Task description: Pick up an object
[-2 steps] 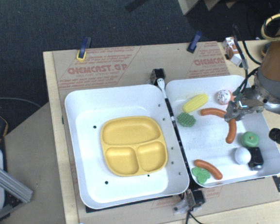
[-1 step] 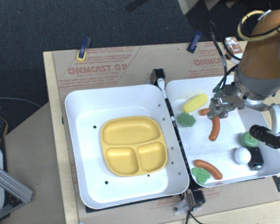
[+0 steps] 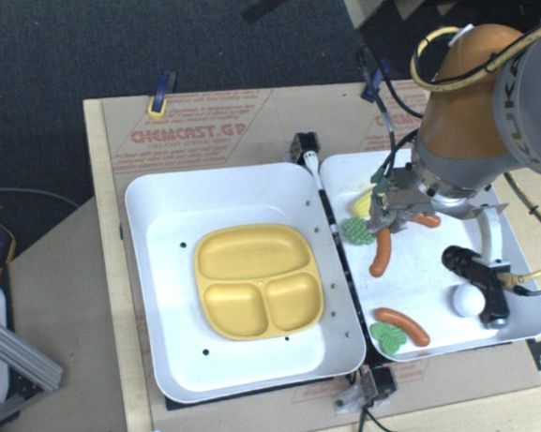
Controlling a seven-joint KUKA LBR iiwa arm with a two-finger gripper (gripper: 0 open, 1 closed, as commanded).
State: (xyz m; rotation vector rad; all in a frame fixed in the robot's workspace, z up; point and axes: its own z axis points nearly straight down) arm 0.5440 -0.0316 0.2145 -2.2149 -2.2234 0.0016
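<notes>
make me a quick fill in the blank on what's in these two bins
1. The yellow tray has ___ compartments.
2. It lies in the bin on the view's ___ side.
3. The gripper hangs over the other bin, close to an ___ sausage.
4. The ball in that bin is ___ in colour.

Missing words: three; left; orange; white.
</notes>
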